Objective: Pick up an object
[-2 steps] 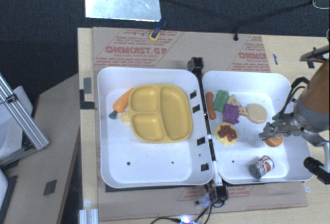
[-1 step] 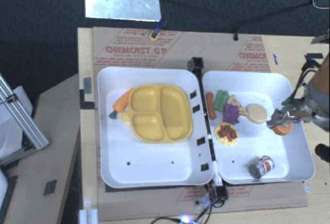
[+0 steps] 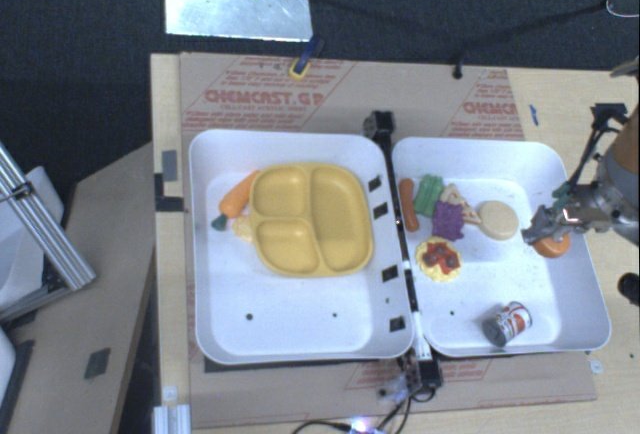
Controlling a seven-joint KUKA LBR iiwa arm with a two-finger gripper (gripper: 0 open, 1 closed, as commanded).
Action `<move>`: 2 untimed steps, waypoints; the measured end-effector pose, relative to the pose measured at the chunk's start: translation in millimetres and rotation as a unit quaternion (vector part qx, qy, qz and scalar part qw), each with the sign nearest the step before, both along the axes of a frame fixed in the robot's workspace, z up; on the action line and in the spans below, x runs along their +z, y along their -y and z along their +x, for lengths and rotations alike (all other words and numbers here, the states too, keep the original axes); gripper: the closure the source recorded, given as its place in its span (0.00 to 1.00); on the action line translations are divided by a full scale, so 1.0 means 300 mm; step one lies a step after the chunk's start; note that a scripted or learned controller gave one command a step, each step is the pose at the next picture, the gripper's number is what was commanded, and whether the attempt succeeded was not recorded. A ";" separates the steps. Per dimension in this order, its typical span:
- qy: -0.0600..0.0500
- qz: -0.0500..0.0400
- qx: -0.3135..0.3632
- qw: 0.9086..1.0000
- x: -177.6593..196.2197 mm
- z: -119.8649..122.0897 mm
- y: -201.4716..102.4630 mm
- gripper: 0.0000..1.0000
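The worktop (image 3: 330,87) carries two shallow white bins side by side. The left bin (image 3: 215,322) holds a yellow divided plate (image 3: 305,219) with a toy carrot (image 3: 236,195) touching its left edge. The right bin (image 3: 580,317) holds the loose objects: a red sausage (image 3: 408,204) just beside a green block (image 3: 430,192), a purple cluster (image 3: 448,219), a round tan disc (image 3: 498,219), a small pizza (image 3: 440,258) and, at the near side, a can (image 3: 507,323) lying on its side. The arm (image 3: 622,172) enters from the right, and the pincer (image 3: 550,227) sits low over the right edge of the right bin. An orange object (image 3: 552,244) lies directly under the pincer, touching or nearly touching it. Whether the pincer is open, closed or gripping this object cannot be determined, because its tip is small and blurred in the camera view. Task status: the approach to a candidate object appears done; a secure grip and a lift are not confirmed. The orange object appears to be resting at bin-floor level, so the pick is judged incomplete. Remaining steps, as judged: close on the object, then raise it clear of the bin.
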State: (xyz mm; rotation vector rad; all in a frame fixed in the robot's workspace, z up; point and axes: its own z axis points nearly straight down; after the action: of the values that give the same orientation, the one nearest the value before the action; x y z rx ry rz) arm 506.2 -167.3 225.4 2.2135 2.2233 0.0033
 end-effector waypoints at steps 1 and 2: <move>0.000 0.001 0.002 1.000 -0.023 0.087 -0.125 1.00; 0.000 0.001 0.003 1.000 0.021 0.188 -0.280 1.00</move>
State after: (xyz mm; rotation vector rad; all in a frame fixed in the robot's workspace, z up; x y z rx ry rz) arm 562.8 -83.4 231.6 2.2085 2.2314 0.0065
